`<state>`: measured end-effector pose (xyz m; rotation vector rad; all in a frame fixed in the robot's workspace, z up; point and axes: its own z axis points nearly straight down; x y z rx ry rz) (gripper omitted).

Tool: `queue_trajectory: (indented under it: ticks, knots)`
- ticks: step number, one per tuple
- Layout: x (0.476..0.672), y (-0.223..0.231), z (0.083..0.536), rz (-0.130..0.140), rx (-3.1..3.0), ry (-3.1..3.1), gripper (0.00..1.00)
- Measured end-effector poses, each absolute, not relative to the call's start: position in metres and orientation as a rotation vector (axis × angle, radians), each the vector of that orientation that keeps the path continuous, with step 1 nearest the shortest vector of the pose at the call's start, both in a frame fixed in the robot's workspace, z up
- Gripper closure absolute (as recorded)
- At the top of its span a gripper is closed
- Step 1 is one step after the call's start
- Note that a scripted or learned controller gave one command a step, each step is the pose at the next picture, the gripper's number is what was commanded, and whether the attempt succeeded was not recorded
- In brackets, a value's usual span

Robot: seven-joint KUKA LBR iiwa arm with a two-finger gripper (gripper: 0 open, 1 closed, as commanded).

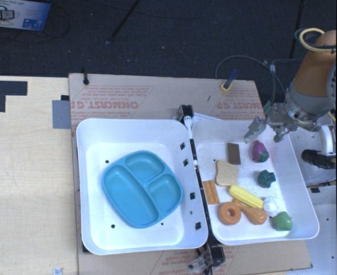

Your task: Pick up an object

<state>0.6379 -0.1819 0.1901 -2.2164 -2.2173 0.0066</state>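
White plastic bins sit side by side on the counter. The left bin holds a blue divided plate with three sections. The right bin holds the toy food. A purple eggplant lies near the top right, just under the hand. A small brown block lies to its left. Below them sit a slice of bread and a dark green broccoli. A yellow corn cob lies lower down (it touches the bread). An orange donut and an orange carrot sit beside each other near the front, with a green pepper at the right.

The hand hangs over the top right corner of the right bin. Its two fingers are spread apart and hold nothing.
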Motion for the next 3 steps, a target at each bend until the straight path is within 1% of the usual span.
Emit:
queue_trajectory:
  ticks: [1,2,3]
  knots:
    - [0.637,-0.137,0.089,0.006,-2.217,-2.218,0.0]
    - [0.636,-0.137,0.094,0.013,-2.211,-2.214,1.0]
    - [0.597,-0.074,0.184,0.007,-2.216,-2.218,1.0]
